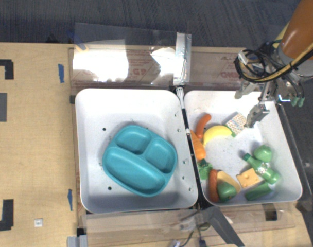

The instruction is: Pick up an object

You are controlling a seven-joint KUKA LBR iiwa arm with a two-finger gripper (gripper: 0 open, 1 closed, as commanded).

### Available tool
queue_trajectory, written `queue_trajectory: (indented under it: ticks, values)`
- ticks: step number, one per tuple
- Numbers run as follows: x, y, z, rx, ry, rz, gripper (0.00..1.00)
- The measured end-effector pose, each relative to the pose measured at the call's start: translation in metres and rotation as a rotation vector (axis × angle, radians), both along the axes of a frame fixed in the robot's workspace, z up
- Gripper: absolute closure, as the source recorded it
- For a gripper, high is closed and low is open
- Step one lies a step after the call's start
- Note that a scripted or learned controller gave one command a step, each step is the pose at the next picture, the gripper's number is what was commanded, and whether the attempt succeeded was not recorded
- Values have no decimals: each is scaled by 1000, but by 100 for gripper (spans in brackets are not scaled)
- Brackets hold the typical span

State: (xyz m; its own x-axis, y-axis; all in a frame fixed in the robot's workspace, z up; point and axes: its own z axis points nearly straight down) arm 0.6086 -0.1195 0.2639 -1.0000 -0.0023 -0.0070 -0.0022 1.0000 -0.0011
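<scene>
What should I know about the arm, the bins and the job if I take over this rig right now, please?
Gripper: above the right bin's far right part, nothing visible between its fingers.
Right bin: toy food lies here, including a lemon, carrot, cheese wedge and green bottle.
Left bin: teal divided plate.
Done: nothing lifted.
Left: pick an object and lift it.

Beneath me lay a pale wooden bench marked with black squares and bits of blue tape. Behind it ran dark carpet. A clear plastic sheet caught bright glare from overhead light.
</scene>
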Motion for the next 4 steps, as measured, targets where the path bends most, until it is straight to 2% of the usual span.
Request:
queue_trajectory:
  ticks: [1,2,3,4]
  values:
    - [-17,-7,-97,2,10,50,0]
    - [-78,-57,-175,-2,-5,70,0]
    - [-73,-56,-161,-7,-21,73,100]
    - [-16,-70,14,-5,-12,131,100]
